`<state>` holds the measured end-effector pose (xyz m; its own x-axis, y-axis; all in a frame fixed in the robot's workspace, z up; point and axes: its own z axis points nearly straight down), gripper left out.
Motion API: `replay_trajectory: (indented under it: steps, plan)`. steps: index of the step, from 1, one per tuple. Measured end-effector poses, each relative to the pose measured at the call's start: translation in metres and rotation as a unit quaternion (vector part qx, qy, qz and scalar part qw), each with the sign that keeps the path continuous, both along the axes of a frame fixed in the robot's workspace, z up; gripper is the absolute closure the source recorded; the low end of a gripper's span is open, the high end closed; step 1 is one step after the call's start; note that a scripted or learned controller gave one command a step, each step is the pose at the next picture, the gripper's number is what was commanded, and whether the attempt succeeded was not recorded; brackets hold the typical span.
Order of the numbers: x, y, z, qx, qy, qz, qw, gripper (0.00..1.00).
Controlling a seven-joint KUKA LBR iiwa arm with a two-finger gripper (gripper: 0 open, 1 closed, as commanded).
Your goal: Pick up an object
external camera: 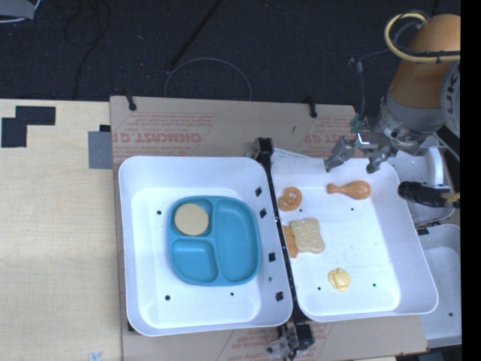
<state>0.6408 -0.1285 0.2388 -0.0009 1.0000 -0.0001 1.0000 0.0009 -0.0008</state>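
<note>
The pale wooden surface (52, 224) carries two white bins on cardboard. The left bin (143, 201) holds a blue divided plate (225, 254) with a tan disc (191, 219). The right bin (376, 277) holds a drumstick (350, 189), pretzel (290, 198), toast (307, 236) and a yellow piece (339, 279). The gripper (359, 158) hovers at its far edge above the drumstick, fingers spread wide, holding nothing.

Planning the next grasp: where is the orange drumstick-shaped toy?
The orange drumstick-shaped toy lies in the right white bin near its far edge, right of the pretzel-shaped toy, below the gripper.
</note>
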Motion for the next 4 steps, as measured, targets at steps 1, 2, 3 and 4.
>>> replay_trajectory:
  steps: [1,2,3,4]
  plan:
    - [-0.002,0.002,-0.043,0.0004,0.003,0.000,1.0000,0.00]
    - [-0.011,0.004,-0.091,0.0007,0.003,0.000,1.0000,0.00]
    - [-0.006,0.003,-0.137,0.0005,0.003,0.000,1.0000,0.00]
    - [-0.005,0.002,-0.124,0.0003,0.002,-0.001,1.0000,1.00]
